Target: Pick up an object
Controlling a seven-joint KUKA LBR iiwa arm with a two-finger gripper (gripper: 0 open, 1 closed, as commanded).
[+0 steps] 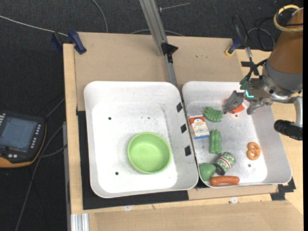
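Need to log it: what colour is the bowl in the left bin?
Light green; the bowl shows best in the camera view.

Small orange-red obj [237, 109] at right bin's far side, between gripper [245, 101] fingers.

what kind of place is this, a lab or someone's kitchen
Most likely a robotics lab bench, not a kitchen: a robot arm reaches over two white bins of toy food, cables trail on the dark floor, and a handheld control pendant lies at left.
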